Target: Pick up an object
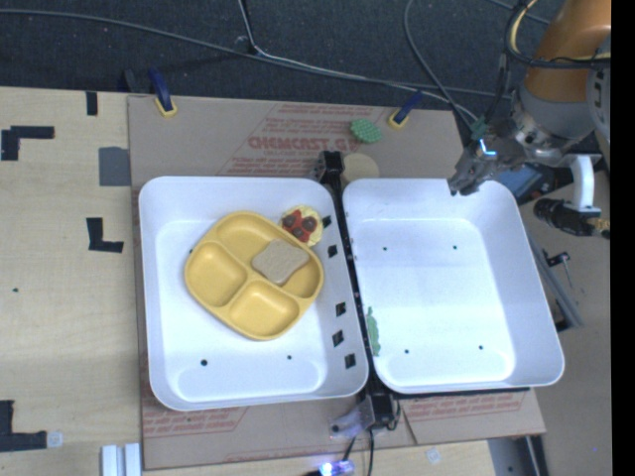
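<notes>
Two white bins sit side by side on the counter, and all the pickable goods are in the left bin. A yellow divided plate lies flat in the middle of it, with a tan slice of toast resting in its upper right compartment. Touching the plate's upper right rim is a small cluster of red berries on a yellow piece, close to the wall that divides the two bins.

Over on the other side, the arm reaches in from the right, and the hand hovers at the far corner of the right bin, just at its rim. Nothing sits between its tips; it carries no load. Whether the tips are spread or pinched I cannot tell, they are too small and dark from up here. A little green scrap lies by the right bin's left wall, near the divider, and a green knobbly bit rests on the cardboard beyond the bins.

My read: this is the approach stage, no grasp begun. The hand is well apart from everything worth taking. The next move calls for a swing across the divider into the left bin, then a straight descent. The toast looks the friendliest target, but it lies flat, so the tips would need to straddle its edges. The plate's thin rim is the riskier bite, likely to slip or tip.
</notes>
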Robot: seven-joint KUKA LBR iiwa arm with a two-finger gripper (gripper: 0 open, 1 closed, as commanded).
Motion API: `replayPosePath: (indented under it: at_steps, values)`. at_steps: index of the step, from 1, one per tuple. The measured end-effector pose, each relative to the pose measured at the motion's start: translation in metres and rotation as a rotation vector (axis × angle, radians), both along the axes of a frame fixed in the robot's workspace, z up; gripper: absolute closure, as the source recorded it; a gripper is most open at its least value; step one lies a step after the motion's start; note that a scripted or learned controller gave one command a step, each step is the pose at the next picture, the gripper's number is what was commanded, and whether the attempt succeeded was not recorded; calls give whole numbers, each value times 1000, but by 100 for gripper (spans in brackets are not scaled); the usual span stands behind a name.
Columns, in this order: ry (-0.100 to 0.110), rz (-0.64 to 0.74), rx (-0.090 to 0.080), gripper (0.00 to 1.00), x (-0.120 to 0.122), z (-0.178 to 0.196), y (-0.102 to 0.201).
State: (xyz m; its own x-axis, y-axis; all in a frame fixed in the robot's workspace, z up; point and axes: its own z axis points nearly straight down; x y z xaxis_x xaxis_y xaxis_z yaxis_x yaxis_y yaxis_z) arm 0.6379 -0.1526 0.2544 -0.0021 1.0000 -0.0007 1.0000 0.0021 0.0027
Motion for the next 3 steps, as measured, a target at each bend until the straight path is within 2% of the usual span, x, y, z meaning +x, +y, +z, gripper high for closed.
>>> replayPosePath:
  at_steps: [1,3]
  values:
    - [1,-1,0,100,1,30,0]
    - [4,4,1,100,5,24,105]
